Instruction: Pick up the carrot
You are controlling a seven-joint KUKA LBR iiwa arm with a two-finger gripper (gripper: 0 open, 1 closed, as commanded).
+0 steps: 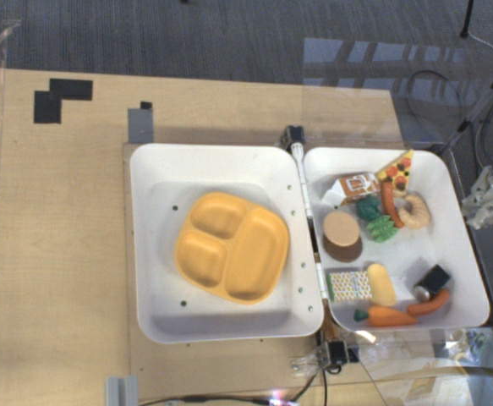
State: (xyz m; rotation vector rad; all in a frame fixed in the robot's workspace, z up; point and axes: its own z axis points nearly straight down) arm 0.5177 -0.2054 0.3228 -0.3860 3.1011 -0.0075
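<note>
Carrot (391, 316) lies flat along the right bin's (457, 194) near wall, green tip by the checkered block (348, 285), a sausage (429, 303) touching its other end. My tool (490, 198) waits past the bin's right rim; I cannot tell its opening. I'd descend mid-carrot, closing across its width.

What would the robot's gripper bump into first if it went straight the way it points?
Probably the side wall of the right bin: the gripper sits just outside it and seems to point left. If it clears the wall, the pale ring-shaped pastry comes next. Height is hard to judge.
</note>
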